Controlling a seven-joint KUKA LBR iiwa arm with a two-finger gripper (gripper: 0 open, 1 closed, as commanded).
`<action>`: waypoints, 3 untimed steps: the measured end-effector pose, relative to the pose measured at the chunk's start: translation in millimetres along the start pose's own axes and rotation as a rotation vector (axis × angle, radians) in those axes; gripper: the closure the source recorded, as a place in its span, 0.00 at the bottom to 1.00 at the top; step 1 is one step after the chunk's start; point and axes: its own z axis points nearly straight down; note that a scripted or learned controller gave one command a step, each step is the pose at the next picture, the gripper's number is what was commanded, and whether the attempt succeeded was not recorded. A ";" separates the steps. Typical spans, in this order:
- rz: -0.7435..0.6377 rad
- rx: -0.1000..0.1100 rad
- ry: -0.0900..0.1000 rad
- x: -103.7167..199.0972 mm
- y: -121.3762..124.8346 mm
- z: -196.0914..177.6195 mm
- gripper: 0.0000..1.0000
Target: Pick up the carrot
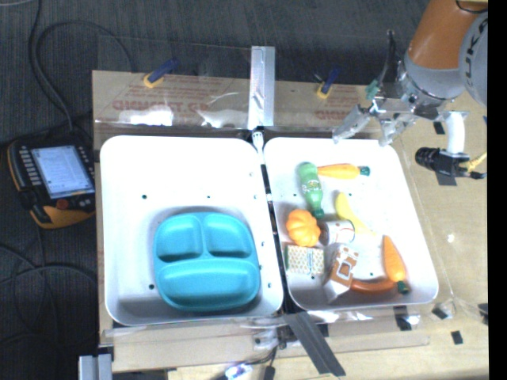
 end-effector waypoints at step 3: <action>-0.347 -0.016 -0.005 -25.8 26.9 161.0 0.00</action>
